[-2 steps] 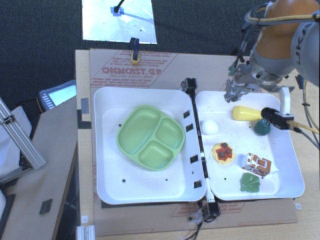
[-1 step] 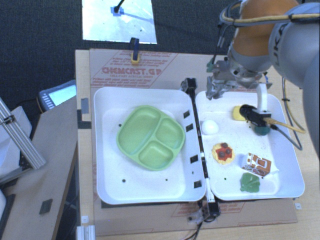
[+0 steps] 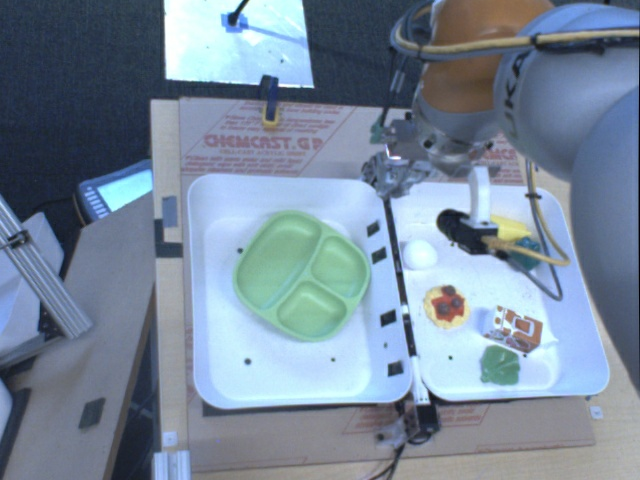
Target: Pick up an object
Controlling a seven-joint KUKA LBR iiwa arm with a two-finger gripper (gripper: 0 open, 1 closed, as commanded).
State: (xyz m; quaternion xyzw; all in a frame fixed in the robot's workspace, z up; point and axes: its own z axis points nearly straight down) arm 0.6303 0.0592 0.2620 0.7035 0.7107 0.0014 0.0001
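The robot arm's gripper hangs over the wall between two white bins; how wide it stands cannot be told. In the right bin, a white ball lies nearest it, probably light, smooth and prone to roll, best pinched across its middle. Nearby sits a toy pizza.

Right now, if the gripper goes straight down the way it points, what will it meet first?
Probably the top end of the divider between the two bins, not an object. The gripper hangs over that seam; the white egg lies lower right. Depth is unclear.
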